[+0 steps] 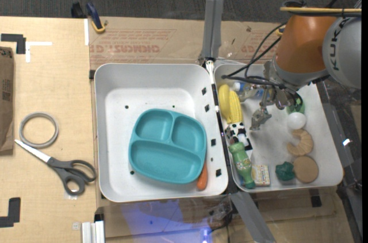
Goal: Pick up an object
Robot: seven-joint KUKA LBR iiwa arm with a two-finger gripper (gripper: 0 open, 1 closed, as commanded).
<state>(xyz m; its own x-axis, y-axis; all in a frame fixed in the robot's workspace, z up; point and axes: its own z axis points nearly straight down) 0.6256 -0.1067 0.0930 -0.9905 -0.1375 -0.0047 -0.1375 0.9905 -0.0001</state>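
The arm (pixel 345 46) is a smooth, rounded grey casing with dark lettering printed on its side. A broad glossy orange band (pixel 302 46) wraps it just above the wrist. Thin black cables (pixel 259 61) run along it. The hand (pixel 265 112) is small, bare metal, silvery and intricate, with a touch of green beside it.

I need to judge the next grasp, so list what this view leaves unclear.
- Two-finger gripper, camera view: too small and cluttered by cables to tell its state or whether it touches anything.
- Orange carrot-like piece: mostly hidden beside the teal divided plastic plate.
- Green bottle-shaped object: label too small to read.
- Small black-and-white patterned item: too blurred to identify.
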